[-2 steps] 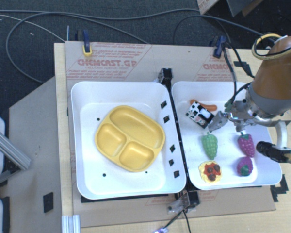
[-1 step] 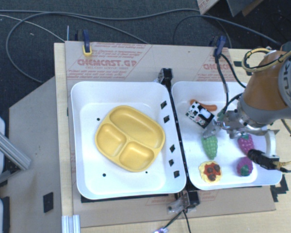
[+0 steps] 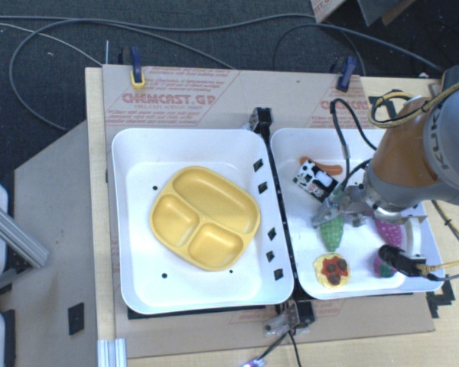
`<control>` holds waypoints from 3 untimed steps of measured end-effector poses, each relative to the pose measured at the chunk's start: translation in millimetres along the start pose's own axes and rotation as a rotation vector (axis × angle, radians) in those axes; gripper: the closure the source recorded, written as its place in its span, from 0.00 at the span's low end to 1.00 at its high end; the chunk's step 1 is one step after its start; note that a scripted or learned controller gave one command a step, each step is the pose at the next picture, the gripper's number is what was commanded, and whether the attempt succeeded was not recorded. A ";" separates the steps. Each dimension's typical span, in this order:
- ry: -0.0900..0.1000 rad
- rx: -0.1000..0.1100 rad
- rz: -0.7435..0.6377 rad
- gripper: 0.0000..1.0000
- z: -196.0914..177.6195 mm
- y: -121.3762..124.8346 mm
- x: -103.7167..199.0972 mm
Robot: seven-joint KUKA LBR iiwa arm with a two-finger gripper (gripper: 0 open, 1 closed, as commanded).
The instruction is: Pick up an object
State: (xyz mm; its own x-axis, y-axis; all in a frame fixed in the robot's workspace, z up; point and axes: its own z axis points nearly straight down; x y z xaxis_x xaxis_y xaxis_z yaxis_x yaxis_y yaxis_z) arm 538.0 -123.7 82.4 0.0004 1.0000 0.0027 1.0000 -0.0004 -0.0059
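Right bin (image 3: pixel 306 281): green toy (image 3: pixel 333 234) lies directly beneath hand (image 3: pixel 338 209).

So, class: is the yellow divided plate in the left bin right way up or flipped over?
Right way up: the yellow divided plate shows its three hollow compartments facing the camera, lying flat in the left bin.

A robotics lab setup is seen here, not a home. Two white bins (image 3: pixel 126 205) are set side by side on a cardboard-covered bench (image 3: pixel 183 98), held w/ blue clamps (image 3: pixel 137 67) at the back edge. Loose cables (image 3: pixel 53 33) are trailed across dark carpet (image 3: pixel 46 90). A grey and orange industrial arm (image 3: pixel 413 155) is reached in from the right. Toy food is laid out as test items.
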 end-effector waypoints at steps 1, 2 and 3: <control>-0.001 -0.005 0.000 1.00 -13.4 1.2 -0.2; -0.004 -0.011 -0.001 1.00 -67.6 10.1 -7.0; -0.004 -0.012 -0.001 1.00 -130.4 5.6 -7.9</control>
State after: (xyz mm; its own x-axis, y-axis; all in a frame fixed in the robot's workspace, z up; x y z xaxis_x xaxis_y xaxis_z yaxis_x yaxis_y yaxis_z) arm 544.4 -132.0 212.7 -0.0009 1.0000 -0.0014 1.0000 0.0009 0.0062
